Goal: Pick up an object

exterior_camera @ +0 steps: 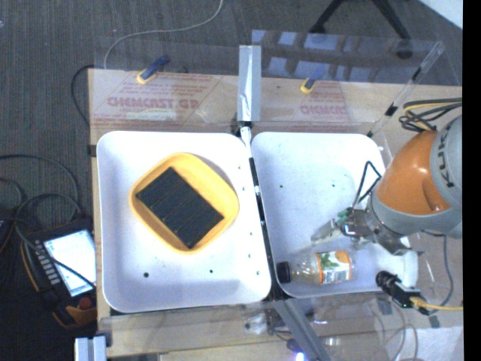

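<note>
The gripper [331,230] hangs low in the right bin [301,164], just above a bottle [319,268] lying on its side. A yellow dish [219,183] sits in the left bin [120,156].

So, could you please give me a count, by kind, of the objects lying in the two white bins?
Yellow dish with a dark insert: 1, in the left bin
Clear bottle with an orange label: 1, in the right bin
Total: 2
</note>
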